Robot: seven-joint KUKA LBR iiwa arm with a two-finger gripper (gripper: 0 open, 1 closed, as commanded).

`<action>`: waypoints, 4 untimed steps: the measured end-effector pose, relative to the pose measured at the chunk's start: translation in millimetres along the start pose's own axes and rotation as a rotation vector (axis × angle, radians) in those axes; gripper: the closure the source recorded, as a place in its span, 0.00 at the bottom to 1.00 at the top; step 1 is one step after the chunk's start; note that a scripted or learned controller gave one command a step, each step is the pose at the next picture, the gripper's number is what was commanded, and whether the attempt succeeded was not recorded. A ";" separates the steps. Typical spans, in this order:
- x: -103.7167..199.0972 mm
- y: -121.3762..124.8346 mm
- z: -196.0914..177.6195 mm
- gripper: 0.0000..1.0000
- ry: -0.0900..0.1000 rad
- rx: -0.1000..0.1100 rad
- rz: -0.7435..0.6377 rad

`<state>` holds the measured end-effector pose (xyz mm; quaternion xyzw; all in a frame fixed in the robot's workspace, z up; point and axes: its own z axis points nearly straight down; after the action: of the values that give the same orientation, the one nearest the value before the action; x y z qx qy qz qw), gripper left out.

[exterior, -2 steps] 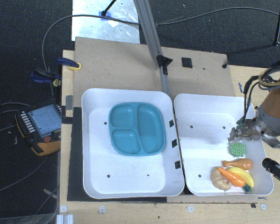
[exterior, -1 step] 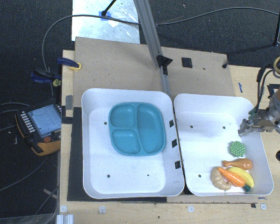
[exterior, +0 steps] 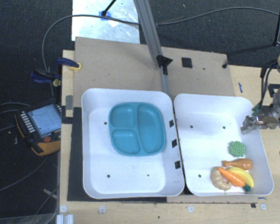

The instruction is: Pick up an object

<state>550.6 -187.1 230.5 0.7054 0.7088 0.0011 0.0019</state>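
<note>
The claw [exterior: 252,121] hangs at the right bin's [exterior: 197,182] edge (finger state: cannot tell). Green ball [exterior: 237,148] lies just below it.

Two white bins sat side by side. The left bin [exterior: 92,177] held a blue divided plate [exterior: 137,128]. In the right bin [exterior: 199,140], toy foods [exterior: 232,174] clustered near one corner; the gripper [exterior: 250,124] hovered over its right rim.

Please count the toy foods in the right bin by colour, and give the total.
Green: 1, the green ball
Brown: 1, the drumstick
Orange: 1, the carrot
Yellow: 1, the banana
Tan: 1, the tan piece
Total: 5
</note>
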 end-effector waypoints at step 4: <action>202.9 -21.9 3.6 1.00 0.004 0.003 -0.007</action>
<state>527.7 15.7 226.5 0.7029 0.7113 0.0013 -0.0007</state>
